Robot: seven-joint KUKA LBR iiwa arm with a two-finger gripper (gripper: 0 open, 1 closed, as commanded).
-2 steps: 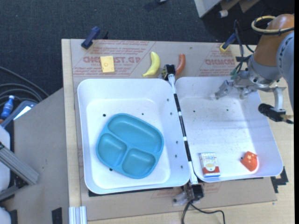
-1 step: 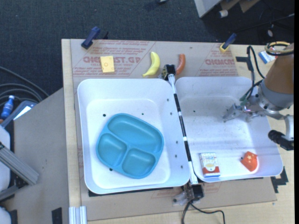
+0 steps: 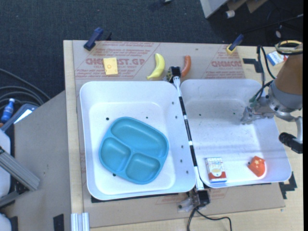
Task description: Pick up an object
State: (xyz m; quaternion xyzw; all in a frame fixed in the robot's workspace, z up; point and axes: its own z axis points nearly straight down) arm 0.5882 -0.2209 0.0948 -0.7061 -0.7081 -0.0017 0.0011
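Over the right bin [image 3: 269,93], far side: gripper [image 3: 246,117], nothing visibly held — whether the jaws stand open or shut cannot be told. Near edge of that bin: small carton [image 3: 216,170], orange-red piece [image 3: 257,166], both untouched. Left bin [image 3: 86,129]: blue divided plate [image 3: 134,149]. Pick not yet begun — descent, grasp and lift all remain.

divided plate [image 3: 134,149] in left bin [image 3: 91,129]; carton [image 3: 216,170] in right bin [image 3: 211,95]
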